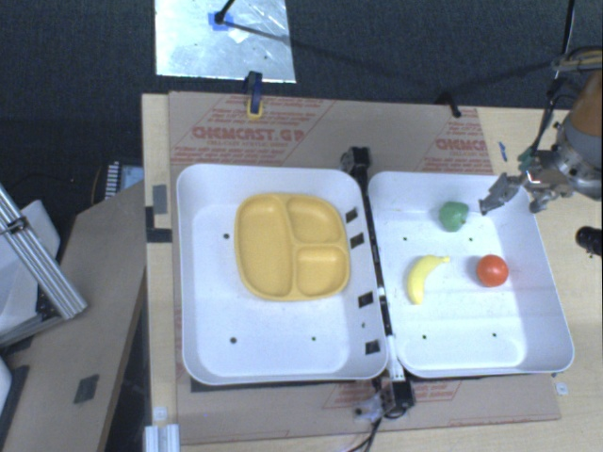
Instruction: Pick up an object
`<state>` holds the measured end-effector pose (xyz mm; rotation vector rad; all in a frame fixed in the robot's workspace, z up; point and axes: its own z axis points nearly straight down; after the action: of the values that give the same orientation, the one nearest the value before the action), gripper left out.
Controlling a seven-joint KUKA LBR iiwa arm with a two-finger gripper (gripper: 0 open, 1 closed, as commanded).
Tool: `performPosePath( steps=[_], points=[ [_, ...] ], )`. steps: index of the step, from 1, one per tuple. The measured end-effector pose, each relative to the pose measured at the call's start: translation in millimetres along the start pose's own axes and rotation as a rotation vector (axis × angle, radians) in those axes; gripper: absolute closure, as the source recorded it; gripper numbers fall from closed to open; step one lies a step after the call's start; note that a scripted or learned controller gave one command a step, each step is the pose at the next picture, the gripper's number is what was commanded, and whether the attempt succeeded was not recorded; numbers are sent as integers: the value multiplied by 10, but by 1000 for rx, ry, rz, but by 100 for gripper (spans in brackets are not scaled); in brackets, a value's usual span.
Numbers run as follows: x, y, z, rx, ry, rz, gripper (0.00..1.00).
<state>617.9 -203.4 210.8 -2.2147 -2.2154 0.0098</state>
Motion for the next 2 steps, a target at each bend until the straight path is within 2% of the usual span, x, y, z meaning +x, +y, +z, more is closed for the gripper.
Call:
performPosePath(
  steps=[1,2],
  points=[
    [8,28,-83,-13,-3,-3,0],
    [84,92,484,-9,-1,-6,0]
  ],
)
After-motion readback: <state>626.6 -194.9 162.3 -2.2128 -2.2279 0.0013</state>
